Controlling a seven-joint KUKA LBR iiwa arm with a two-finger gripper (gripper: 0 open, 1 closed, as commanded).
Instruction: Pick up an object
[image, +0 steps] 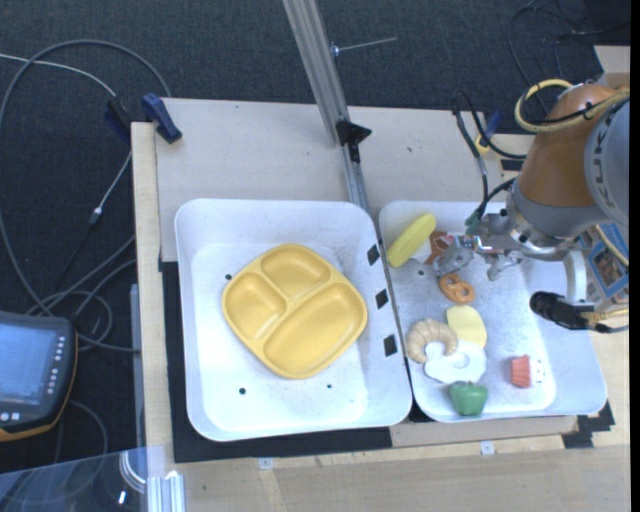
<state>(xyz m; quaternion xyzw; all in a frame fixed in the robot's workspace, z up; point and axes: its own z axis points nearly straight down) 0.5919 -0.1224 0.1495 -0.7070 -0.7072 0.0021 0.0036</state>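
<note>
One gripper (470, 248) hangs low over the upper part of the right bin (580, 395), at the end of the grey arm (560, 170) with its orange band; whether it is released or clenched cannot be told from this slant, and nothing is seen between its tips. Just below it lies a small brown pretzel (458, 290), and to its left a yellow corn cob (411, 239). Further down sit a croissant (431, 338), a pale yellow piece (466, 326), a fried egg (455, 364), a green pepper (468, 398) and an orange-red block (521, 371). The left bin (200, 300) holds a yellow divided plate (294, 310).
</note>
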